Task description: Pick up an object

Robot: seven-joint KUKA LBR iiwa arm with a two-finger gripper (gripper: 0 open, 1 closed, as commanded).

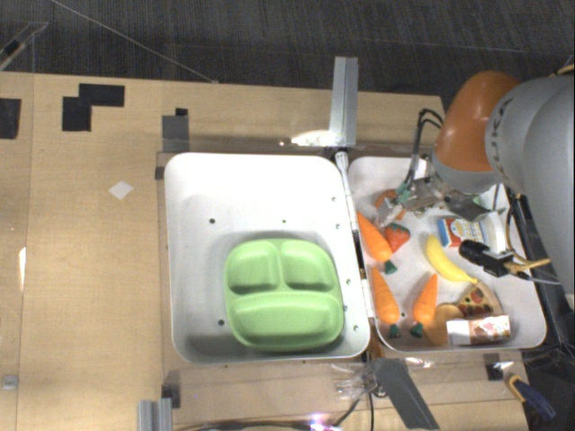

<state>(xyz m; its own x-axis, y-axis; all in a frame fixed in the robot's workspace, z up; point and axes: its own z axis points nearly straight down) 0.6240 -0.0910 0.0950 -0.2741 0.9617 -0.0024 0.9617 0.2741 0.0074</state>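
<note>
The right bin [539,326] holds several toy foods. Three orange carrots lie in it: one along the left wall [373,238], one below that [386,299], and a third near the middle [424,299]. A red strawberry [398,237] rests beside the upper carrot. Right of centre lies a yellow banana [446,260], with a white and blue carton [463,232] above it. My gripper [396,204] hangs low in the bin's upper part, just above the strawberry and the upper carrot. I see nothing clearly held in it.
A green divided plate [283,294] lies in the left bin [193,205]. A small white and red box [479,330] and a brown pastry piece [473,303] sit at the right bin's front. A metal post [344,97] stands behind the bins. Black cables trail from the wrist.
</note>
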